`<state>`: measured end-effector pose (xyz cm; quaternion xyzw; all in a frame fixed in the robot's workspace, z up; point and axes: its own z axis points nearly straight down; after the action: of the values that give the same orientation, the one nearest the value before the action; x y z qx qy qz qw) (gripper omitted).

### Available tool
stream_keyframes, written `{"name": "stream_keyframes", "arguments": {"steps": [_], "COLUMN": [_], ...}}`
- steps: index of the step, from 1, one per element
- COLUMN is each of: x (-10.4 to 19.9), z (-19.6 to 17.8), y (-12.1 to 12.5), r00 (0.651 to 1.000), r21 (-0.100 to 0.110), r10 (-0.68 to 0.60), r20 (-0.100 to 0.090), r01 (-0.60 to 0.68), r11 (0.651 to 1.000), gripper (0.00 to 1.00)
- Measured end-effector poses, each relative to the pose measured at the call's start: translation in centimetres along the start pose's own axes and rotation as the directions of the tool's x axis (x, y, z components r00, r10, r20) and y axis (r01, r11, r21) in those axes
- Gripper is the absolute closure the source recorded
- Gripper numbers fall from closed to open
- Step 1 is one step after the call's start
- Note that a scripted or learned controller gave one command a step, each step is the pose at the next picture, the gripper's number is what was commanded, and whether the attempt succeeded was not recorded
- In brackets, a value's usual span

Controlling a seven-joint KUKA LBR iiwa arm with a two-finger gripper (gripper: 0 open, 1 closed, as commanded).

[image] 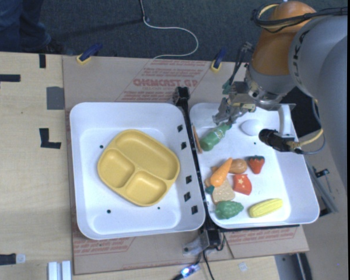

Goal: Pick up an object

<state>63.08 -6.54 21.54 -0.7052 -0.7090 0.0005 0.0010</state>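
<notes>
Claw (226, 116) low over back-left of the right bin (300, 206); finger spacing can't be read from this angle. Green bottle-shaped toy (212, 139) directly under and just forward of claw, lying tilted, looks touching the tips but grip not confirmed. White oval piece (250, 126) just to the right. Further forward: carrot (221, 172), brown piece (238, 166), strawberry (256, 164), red pepper slice (242, 184), clustered close. Beyond those near front rim: bread slice (223, 194), green leafy toy (228, 209), corn cob (265, 207). Well to the left, in the left bin (84, 121): yellow divided plate (138, 167), lying flat, apart from everything else.
</notes>
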Motion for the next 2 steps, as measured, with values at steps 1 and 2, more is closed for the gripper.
{"name": "stream_keyframes", "arguments": {"steps": [1, 2], "x": [3.9, 3.9], "z": [0.1, -1.8], "y": [1.0, 0.6], "r00": [1.0, 1.0], "r21": [-0.001, -0.002], "r10": [0.001, 0.003], "r20": [0.0, 0.0], "r01": [-0.001, -0.003], "r11": [1.0, 1.0], "gripper": [1.0, 1.0]}}
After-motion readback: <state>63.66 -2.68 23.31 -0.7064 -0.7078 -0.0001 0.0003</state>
